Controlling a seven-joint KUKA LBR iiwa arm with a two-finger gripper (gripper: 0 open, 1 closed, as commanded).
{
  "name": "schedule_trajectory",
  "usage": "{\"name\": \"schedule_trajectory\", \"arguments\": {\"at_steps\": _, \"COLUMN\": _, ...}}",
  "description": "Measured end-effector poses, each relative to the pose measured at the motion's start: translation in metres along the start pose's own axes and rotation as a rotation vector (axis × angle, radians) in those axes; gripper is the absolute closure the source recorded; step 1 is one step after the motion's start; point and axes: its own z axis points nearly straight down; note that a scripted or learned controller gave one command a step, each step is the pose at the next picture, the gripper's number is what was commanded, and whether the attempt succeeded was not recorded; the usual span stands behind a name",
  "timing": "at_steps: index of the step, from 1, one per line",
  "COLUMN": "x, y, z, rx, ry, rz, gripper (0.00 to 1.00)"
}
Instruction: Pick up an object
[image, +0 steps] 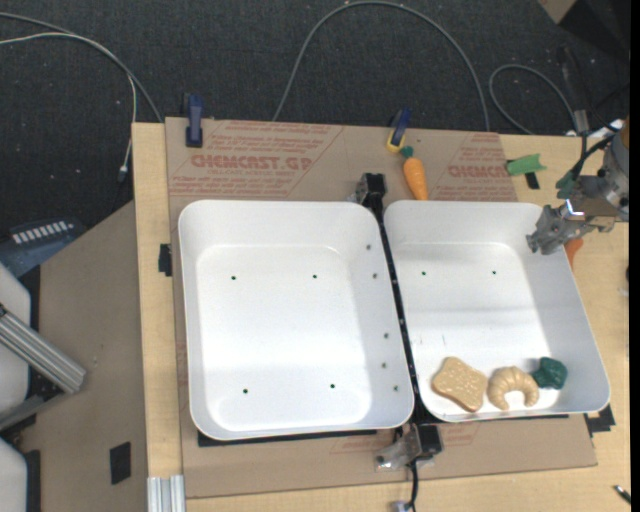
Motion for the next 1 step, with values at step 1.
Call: {"name": "schedule_trajectory", "arguments": {"at_steps": 1, "x": 0.0467, "y": -0.0127, "z": -0.0031, "rx": 0.002, "ry": 0.001, "rz": -0.003, "gripper": 1.0}}
